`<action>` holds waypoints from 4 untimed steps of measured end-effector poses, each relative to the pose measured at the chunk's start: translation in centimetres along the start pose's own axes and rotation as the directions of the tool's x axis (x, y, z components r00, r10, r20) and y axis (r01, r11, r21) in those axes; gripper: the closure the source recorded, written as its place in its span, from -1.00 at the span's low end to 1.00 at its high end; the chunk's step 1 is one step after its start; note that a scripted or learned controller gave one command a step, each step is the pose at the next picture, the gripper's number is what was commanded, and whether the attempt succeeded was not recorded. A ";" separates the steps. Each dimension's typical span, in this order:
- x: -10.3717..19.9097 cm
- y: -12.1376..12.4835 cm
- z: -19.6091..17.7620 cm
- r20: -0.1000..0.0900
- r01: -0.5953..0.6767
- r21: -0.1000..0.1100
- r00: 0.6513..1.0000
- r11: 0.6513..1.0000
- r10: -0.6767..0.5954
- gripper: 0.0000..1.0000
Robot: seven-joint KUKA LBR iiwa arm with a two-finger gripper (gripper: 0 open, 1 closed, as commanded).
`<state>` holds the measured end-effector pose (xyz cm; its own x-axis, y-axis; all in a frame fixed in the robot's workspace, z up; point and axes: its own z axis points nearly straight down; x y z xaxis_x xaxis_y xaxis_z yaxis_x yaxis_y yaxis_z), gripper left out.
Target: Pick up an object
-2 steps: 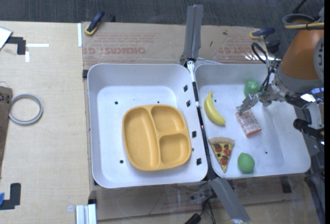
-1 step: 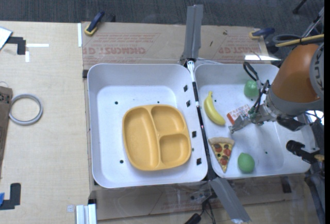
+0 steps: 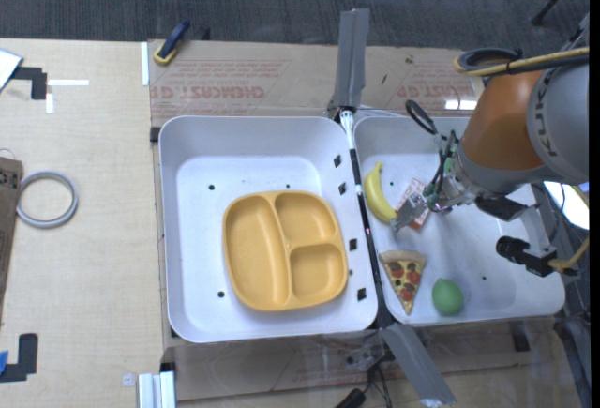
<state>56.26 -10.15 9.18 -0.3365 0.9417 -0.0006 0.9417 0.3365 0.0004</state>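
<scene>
Gripper [image 3: 413, 212] low in right bin [image 3: 487, 308] beside banana [image 3: 378, 193], clenched on small packet [image 3: 412, 206]

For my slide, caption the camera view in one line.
Gripper low beside banana in right bin; divided yellow plate in left.

Grey arm [image 3: 562, 115], orange band, black cables near wrist.

A roll of tape [image 3: 44, 199] lies on the table [image 3: 84, 284] at the left of the frame. A blue and yellow clip [image 3: 172, 41] sits near the top, on brown cardboard [image 3: 244, 78] behind the bins.
</scene>
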 end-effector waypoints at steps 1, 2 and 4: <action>-0.2 -0.1 -0.9 0.001 -0.005 0.000 1.000 1.000 0.005 1.00; -0.2 -0.1 -0.9 0.001 -0.004 0.000 1.000 1.000 0.004 -1.00; -8.1 0.9 -7.1 0.002 0.150 -0.001 0.989 0.989 -0.150 -1.00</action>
<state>59.87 -17.50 16.25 -0.4738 0.8806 -0.0027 0.8806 0.4738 0.0011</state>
